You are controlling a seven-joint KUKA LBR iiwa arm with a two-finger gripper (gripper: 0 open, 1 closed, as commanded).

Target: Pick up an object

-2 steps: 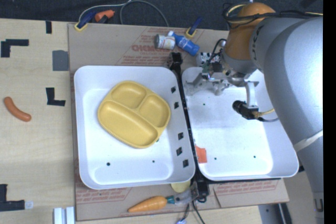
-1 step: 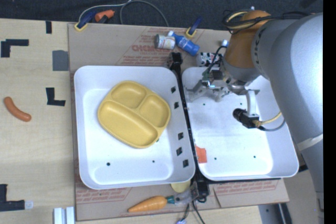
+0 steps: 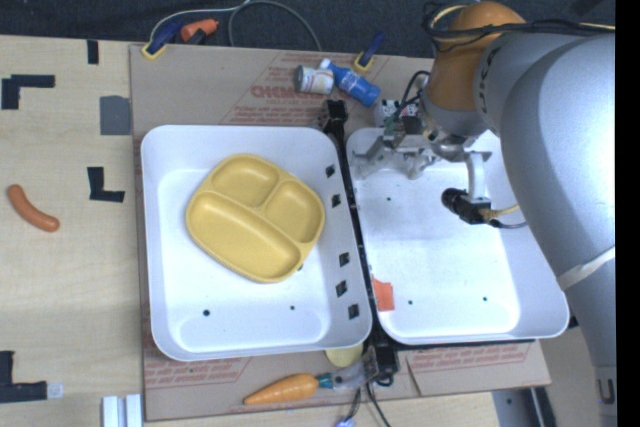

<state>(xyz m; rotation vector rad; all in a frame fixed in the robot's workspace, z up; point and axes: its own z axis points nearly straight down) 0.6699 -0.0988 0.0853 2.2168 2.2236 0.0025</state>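
The gripper [image 3: 397, 152] hangs low over the far corner of the right bin [image 3: 455, 265], close to the wall where the two bins meet. Whether it is spread or closed, I cannot tell, because the wrist and its cables cover it. Nothing is seen in its hold.

Two things are possible to pick. A small orange piece [image 3: 382, 295] lies in the same bin, well apart from the gripper toward the near side and just beside the middle wall. A yellow plate [image 3: 258, 215] lies flat in the left bin [image 3: 160, 215], across the middle wall from the gripper. A carrot [image 3: 283, 390] rests on the surface [image 3: 60, 315] outside the bins, beyond the near rims.

In my judgement, the task is not yet done. The first danger is a grasp on nothing, since the bin floor under the gripper looks bare. If it goes for the orange piece, it may strike the middle wall or push the piece against it, because the piece sits so close to it. The plate is wide and flat, so the gripper can probably take it only at the rim, and it may slip or tip out.
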